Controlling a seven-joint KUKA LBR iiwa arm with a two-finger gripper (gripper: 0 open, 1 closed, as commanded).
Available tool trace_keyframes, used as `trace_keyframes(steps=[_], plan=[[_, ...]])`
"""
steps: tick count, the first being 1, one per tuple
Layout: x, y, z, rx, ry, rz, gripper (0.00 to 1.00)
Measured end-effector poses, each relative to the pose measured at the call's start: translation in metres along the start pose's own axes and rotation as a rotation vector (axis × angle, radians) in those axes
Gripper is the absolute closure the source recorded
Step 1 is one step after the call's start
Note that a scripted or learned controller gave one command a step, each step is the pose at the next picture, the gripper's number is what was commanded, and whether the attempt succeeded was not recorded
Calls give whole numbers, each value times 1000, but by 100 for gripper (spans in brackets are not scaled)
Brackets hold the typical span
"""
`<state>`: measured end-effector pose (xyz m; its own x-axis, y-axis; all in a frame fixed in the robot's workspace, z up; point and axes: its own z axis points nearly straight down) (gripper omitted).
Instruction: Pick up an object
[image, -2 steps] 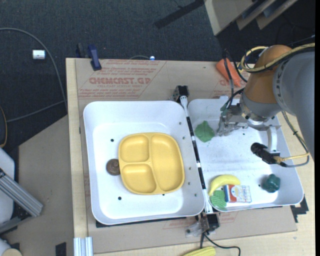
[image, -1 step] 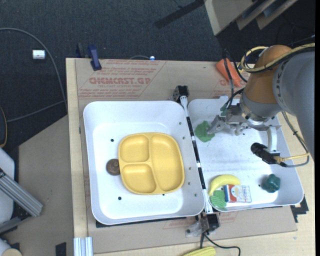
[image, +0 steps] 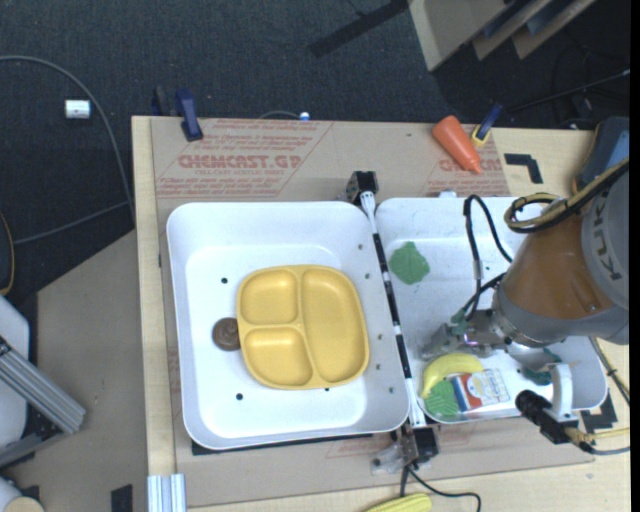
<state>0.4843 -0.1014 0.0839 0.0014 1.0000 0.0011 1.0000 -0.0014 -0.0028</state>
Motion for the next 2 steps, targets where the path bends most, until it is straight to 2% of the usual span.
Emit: trace_keyframes(steps=[1, 2], plan=[[-35, 73, -43, -4, -2, -1, 0], [-5, 45, 0, -1, 0, -2, 0]])
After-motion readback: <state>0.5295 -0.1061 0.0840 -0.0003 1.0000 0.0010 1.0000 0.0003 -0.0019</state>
